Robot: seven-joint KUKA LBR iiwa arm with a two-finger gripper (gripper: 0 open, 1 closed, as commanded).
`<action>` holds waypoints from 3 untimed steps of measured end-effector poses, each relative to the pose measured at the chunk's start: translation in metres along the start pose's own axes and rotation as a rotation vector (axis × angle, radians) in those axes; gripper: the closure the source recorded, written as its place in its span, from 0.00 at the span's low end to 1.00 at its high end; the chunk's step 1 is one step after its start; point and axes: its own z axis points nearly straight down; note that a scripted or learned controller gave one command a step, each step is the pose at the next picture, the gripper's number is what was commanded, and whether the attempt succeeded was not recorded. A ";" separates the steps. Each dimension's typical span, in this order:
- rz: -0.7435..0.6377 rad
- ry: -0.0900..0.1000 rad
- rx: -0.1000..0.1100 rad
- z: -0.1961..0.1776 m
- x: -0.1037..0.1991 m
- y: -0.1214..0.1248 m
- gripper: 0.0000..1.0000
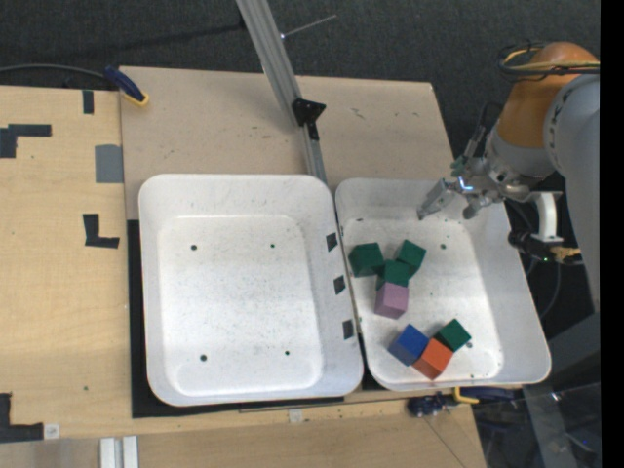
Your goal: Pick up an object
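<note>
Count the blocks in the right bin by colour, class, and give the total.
Green blocks: 4
Purple block: 1
Blue block: 1
Orange block: 1
Total: 7 blocks, all in the right bin.
</note>
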 end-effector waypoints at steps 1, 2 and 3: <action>-0.002 -0.001 -0.003 0.034 0.001 -0.001 0.00; -0.003 -0.002 -0.007 0.021 0.002 0.001 1.00; 0.001 -0.002 -0.013 -0.034 0.002 -0.008 1.00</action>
